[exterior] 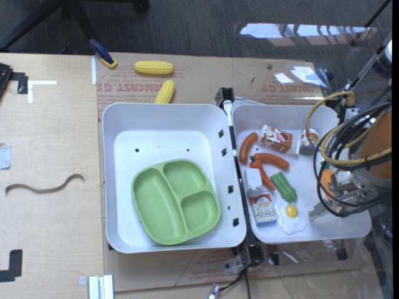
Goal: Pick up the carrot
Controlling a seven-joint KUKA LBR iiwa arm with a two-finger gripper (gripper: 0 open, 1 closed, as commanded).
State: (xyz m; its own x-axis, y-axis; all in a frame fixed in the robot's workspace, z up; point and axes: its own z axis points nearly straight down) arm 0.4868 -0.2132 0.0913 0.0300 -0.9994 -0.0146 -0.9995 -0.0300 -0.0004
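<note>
The slim orange carrot with its green top (265, 177) lies slanted in the right white bin (349, 229), well left of the grey arm's gripper (318, 212) low at the bin's right side, grip state unreadable.

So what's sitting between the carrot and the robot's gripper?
In the camera view, the green pepper and fried egg lie between the carrot and the gripper, then bare white bin floor.
</note>
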